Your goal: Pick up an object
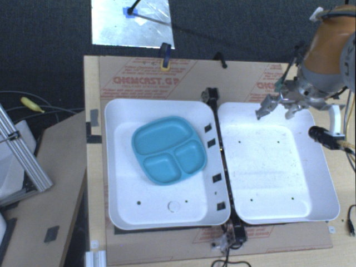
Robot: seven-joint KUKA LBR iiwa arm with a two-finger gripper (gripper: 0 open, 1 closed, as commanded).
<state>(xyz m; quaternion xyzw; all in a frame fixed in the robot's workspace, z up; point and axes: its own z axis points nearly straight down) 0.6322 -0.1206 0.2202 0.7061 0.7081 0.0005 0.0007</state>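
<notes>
Camera view: gripper hangs at upper right of frame, above the right bin's top edge, fingers spread apart with nothing between them. Blue tray lies in the left bin, left of centre.

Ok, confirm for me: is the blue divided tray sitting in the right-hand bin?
No, the blue tray lies in the left bin, while the gripper hangs over the right bin.
</notes>
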